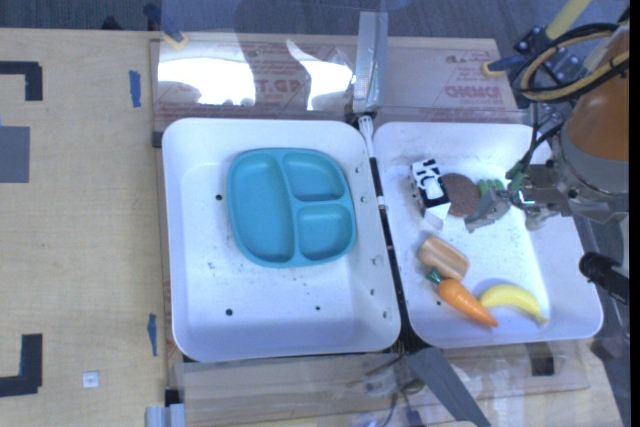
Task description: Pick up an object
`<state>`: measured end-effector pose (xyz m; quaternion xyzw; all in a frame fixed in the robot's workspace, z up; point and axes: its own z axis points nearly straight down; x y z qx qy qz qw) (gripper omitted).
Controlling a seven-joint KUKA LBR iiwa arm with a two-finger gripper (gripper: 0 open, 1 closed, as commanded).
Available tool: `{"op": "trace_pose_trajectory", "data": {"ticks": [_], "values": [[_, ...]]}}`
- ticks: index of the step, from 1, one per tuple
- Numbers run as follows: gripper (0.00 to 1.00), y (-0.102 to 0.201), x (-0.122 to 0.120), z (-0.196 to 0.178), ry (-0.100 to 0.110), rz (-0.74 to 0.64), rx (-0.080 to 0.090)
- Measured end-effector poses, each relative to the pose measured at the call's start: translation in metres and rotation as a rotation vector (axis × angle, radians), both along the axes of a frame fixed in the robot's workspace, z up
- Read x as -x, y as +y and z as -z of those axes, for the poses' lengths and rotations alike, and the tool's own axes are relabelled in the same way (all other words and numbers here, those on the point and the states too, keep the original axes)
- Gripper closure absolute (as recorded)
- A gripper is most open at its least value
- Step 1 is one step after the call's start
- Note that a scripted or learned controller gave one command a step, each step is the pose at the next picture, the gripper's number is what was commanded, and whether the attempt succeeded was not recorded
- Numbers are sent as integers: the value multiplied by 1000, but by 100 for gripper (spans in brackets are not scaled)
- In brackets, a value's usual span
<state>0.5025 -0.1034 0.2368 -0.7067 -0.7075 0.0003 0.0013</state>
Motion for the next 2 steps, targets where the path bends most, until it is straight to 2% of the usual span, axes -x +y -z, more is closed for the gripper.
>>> {"op": "trace_pose_trajectory", "data": {"ticks": [1, 2], "values": [[0, 5, 23, 26, 2, 94, -1], [0, 7, 26, 120, 8, 127, 0]]}}
